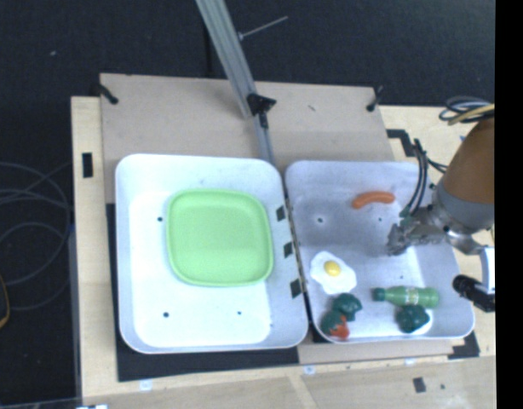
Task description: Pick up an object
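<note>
Reaching from the right, tool [401, 239] low over right bin [364, 177].

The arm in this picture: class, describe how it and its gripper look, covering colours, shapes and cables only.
The arm enters from the picture's right as a rounded orange-brown section above a grey metallic wrist. Thin dark cables run down beside it toward the gripper, a small grey metal piece, too blurred to make out its fingers. A black and white part juts out just below the wrist.
</note>
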Robot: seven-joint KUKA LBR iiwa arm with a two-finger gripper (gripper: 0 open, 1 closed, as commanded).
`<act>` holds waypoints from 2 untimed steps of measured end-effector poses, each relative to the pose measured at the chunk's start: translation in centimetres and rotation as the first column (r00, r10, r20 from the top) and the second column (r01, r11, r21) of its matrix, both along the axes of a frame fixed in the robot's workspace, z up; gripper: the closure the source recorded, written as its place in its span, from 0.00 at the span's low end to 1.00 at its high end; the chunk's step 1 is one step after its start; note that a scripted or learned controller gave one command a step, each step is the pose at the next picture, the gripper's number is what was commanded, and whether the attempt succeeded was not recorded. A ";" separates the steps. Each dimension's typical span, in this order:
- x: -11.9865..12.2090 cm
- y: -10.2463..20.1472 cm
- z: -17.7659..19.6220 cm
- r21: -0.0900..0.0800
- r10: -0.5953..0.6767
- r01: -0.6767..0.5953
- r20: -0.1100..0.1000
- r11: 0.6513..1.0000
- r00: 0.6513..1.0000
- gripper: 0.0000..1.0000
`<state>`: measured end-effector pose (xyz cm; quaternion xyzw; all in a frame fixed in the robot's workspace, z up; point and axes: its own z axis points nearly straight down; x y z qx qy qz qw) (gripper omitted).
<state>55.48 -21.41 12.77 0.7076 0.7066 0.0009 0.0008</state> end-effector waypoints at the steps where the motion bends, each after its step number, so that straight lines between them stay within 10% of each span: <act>1: 0.2 -0.3 6.3 -0.002 0.001 -0.001 0.004 1.000 1.000 1.00; 2: 0.8 -0.6 12.5 -0.002 0.001 -0.001 0.004 1.000 1.000 1.00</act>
